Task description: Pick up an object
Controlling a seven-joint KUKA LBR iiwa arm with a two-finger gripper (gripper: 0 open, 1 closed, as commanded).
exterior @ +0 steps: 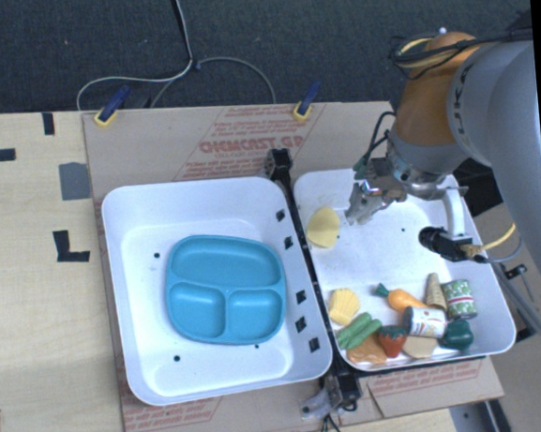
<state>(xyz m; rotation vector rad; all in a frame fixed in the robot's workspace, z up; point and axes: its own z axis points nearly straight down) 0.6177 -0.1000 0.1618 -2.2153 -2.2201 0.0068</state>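
Observation:
My gripper [364,208] hangs over the upper part of the right bin [400,246], reaching in from the right. Its fingers stand open with nothing between them. A pale yellow food piece [323,226] lies just left of the fingertips, apart from them. Several toy foods crowd the bin's lower edge: a yellow piece [343,303], a green pod [358,330], an orange carrot [402,298], a small white can [426,319], a green-labelled can [458,297], a red piece [392,341] and a dark green piece [458,335].
The left bin [140,231] holds a blue divided plate [225,289]. A black divider [297,255] runs between the two bins. The arm's grey body [488,116] and a black fitting [442,240] overhang the right bin's right side.

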